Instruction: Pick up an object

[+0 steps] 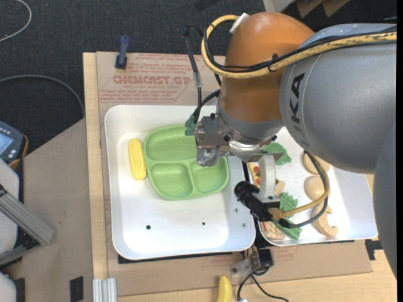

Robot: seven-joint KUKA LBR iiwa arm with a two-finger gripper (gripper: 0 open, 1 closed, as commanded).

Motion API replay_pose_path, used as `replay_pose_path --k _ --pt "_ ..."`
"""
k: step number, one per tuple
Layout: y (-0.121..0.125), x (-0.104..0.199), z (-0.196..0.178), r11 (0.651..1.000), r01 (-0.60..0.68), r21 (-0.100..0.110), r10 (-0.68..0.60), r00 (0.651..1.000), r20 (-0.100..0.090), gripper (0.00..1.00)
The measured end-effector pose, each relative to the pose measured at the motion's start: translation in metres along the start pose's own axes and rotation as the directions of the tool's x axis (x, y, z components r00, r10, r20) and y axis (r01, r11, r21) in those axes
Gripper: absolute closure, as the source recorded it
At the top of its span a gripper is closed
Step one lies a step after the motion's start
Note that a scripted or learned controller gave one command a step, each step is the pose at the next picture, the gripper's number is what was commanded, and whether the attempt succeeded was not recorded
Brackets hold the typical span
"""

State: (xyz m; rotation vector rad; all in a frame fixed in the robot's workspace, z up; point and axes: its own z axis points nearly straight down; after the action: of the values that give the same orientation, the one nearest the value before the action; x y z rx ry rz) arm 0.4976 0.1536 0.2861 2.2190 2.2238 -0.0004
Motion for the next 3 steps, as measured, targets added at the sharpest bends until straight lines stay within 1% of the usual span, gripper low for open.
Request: replay_pose_path --k 1,2,3 --pt "-0.018 -0.052 -0.204 1.000 -0.003 -0.019 0.003 1.000 -0.005 1.00" --pt "-0.019 -0.034 -0.100 1.000 -0.002 0.009 0.002 1.000 0.002 1.00" --pt "-0.020 -0.087 0.032 1.000 -0.008 0.011 0.008 1.000 0.002 1.00"
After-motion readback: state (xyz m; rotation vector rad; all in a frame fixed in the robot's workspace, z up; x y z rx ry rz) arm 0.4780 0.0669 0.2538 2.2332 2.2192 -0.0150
